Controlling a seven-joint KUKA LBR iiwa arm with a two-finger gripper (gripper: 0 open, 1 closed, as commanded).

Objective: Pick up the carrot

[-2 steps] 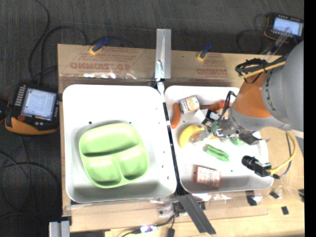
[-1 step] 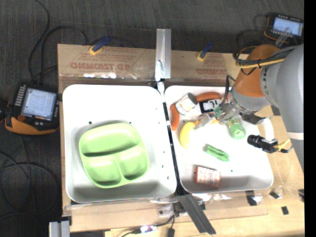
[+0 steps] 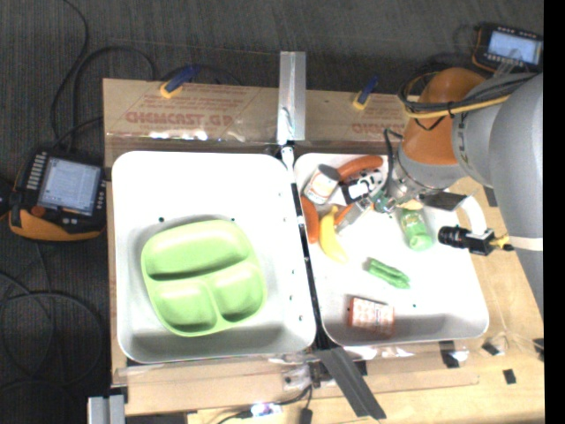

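The carrot (image 3: 310, 219) lies along the left wall of the right bin (image 3: 441, 321), touching the banana (image 3: 331, 237) just right of it. The gripper (image 3: 351, 212) hangs over the far part of that bin, close to the banana; whether it is spread or pressed together I cannot tell. The risk: a descent here could catch the banana instead, or the wall could block a finger.

Bright, even overhead light; white bins (image 3: 212, 162) glare slightly, image soft.
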